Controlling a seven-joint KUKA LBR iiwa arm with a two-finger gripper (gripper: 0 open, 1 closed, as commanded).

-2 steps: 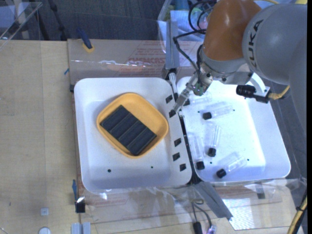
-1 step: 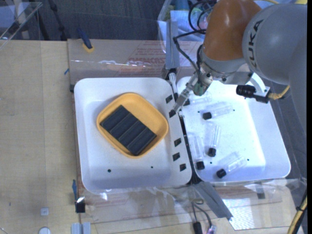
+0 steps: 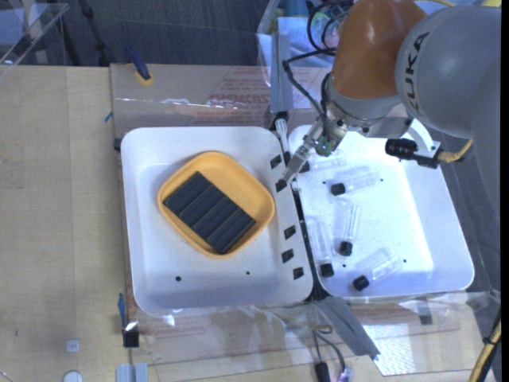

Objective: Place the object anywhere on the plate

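Note:
A yellow square plate [image 3: 256, 188] lies tilted in the left bin [image 3: 143, 213]. A dark ribbed rectangular pad [image 3: 208, 208] rests flat on its middle. Several clear vials with black caps lie in the right bin [image 3: 433, 213]: one [image 3: 355, 182] near the back, one [image 3: 347, 231] in the middle, one [image 3: 377, 269] at the front, and one [image 3: 322, 251] by the left wall. My gripper [image 3: 297, 164] hangs at the back left corner of the right bin, close to the wall between the bins, pointing down and left. I see nothing held in it.
A divider with black clips [image 3: 288, 213] runs between the two bins. The big grey and orange arm [image 3: 382, 46] covers the back of the right bin. Cables and clutter [image 3: 318, 6] sit behind the bins. Wooden bench [image 3: 56, 213] spreads to the left.

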